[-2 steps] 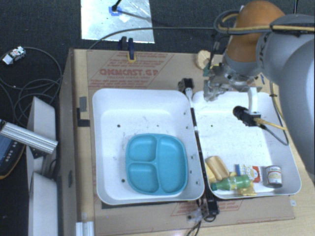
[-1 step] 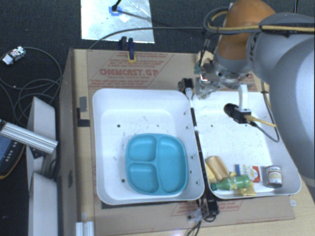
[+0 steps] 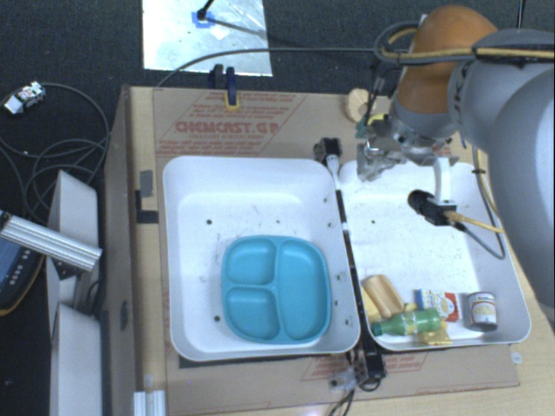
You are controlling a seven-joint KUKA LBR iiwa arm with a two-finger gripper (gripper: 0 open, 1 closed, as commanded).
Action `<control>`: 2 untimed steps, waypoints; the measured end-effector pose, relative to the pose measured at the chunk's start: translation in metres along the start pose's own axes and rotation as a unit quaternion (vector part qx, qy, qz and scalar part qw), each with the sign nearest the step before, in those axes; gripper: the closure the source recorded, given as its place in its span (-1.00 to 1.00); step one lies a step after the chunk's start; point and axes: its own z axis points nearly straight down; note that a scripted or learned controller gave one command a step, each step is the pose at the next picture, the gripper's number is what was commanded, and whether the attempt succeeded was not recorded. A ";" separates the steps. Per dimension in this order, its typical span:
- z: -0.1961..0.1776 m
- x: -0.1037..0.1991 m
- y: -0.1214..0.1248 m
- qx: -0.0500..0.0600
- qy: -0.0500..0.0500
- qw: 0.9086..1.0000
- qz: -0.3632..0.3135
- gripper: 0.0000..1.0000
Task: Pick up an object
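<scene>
Gripper (image 3: 371,165) hangs over the right bin's (image 3: 499,271) far corner; can't tell its grip state. Objs sit along the near edge: green bottle (image 3: 408,322), small can (image 3: 481,309) (well apart from gripper). Go for the can w/ a straight-down approach, since it's clear of the clutter.

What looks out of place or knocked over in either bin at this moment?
Nothing is spilled or broken. In the right bin the green bottle lies on its side among items crowded along the near wall, beside an upright small can. The blue divided plate sits flat.

Green bottle (image 3: 409,322) flat at right bin's (image 3: 486,232) near edge
</scene>
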 end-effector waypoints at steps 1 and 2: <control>0.000 0.006 0.009 0.000 0.001 1.000 -0.001 1.00; 0.000 0.039 -0.006 0.000 0.001 1.000 -0.002 1.00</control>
